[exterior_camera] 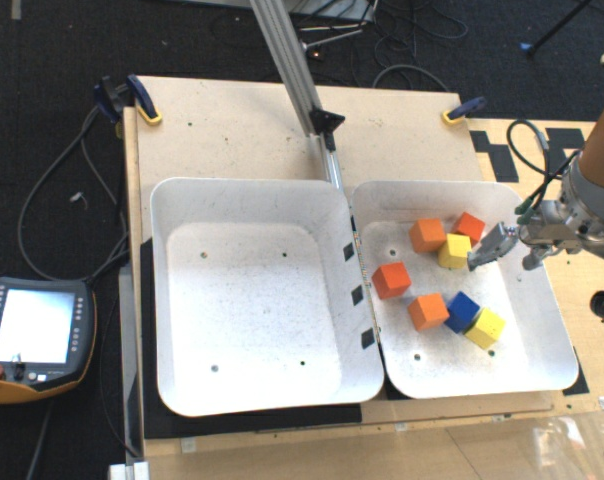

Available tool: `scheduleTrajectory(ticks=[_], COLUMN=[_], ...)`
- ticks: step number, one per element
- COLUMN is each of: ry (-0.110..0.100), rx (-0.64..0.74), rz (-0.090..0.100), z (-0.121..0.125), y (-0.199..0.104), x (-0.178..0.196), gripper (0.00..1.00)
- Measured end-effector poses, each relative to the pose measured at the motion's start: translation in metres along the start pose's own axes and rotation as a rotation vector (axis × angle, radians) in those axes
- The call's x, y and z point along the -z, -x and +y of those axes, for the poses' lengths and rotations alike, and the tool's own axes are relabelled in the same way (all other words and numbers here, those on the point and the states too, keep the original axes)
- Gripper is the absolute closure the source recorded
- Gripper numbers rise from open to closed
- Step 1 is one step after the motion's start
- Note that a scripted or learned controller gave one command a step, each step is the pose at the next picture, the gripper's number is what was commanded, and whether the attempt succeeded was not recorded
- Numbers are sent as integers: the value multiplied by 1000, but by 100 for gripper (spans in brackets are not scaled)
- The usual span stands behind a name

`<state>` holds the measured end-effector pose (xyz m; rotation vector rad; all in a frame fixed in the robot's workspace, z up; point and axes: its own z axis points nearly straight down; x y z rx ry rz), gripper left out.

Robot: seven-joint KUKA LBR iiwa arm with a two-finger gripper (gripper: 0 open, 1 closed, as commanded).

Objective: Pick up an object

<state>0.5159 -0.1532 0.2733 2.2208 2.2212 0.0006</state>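
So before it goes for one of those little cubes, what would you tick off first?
1. Cubes within reach in the right bin: ok, seven lie there.
2. Gripper over that bin: ok, it sits beside the upper yellow cube.
3. Nothing between the fingers yet: ok, no cube is held.
4. Fingers spread enough for a cube: ok, they look open.
5. Target stands apart from its neighbours: not ok, the yellow cube touches the orange cubes and.
6. Height above the bin floor: cannot tell from this slanted view.
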Motion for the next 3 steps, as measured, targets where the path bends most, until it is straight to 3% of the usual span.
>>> scheduleTrajectory(ticks=[1, 2, 3], ry=[11, 29, 28], rx=[-1, -5, -6], rz=[-3, -9, -13], z=[43, 83, 83], y=[-25, -35, -32], x=[-149, -161, -162], gripper=[0, 0, 0])
